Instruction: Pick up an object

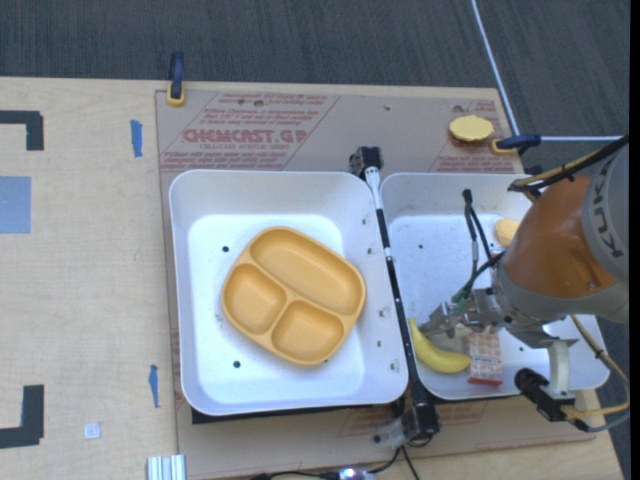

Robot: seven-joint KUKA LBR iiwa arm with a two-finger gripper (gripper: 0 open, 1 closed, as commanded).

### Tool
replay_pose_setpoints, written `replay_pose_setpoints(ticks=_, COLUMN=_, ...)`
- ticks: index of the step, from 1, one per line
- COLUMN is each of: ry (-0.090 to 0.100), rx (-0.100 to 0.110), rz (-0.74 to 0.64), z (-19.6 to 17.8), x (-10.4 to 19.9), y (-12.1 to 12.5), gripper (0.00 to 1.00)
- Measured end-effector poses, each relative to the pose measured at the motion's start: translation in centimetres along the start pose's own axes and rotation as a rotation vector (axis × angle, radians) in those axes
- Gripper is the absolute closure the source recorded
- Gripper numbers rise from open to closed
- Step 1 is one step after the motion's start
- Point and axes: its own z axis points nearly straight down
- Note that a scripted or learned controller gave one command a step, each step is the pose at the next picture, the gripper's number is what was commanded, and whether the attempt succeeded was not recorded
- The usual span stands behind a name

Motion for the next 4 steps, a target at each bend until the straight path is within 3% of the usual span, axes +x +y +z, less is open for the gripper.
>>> replay_pose_setpoints(ticks=1, ry=-0.001, rx=-0.004, rz=0.000, z=-1.0, x=0.0, y=0.1, gripper=1.00)
replay_pose_setpoints(ticks=2, ry=0.001, rx=0.003, rz=-0.003, z=-9.9, x=7.9, y=0.0, gripper=1.00)
replay_pose_setpoints(ticks=4, ry=0.000, rx=-0.007, rz=-0.004, z=-11.9, x=7.9, y=0.3, gripper=1.00)
